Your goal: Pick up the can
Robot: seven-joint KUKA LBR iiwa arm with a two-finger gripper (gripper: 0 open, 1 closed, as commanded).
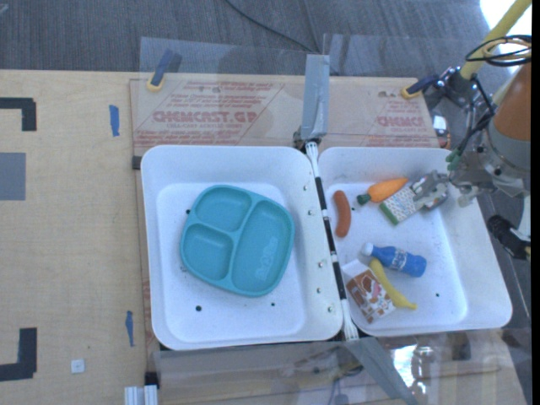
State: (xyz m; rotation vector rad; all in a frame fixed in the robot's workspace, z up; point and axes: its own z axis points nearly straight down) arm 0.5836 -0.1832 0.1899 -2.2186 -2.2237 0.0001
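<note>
Left bin [160, 310]: the teal plate [237, 240] sits alone, out of play. Over in the right bin [481, 302], sausage [342, 213], bottle [397, 260] and carrot [387, 190] crowd together. What I take for the can [400, 205] lies tipped just under the carrot. The gripper [430, 192] is right at its right end, placed for a grab; wide or closed, I can't tell.

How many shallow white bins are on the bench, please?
2. The left shallow white bin holds a teal divided plate; the right shallow white bin holds the small items, near the gripper. No others seem hidden.
</note>
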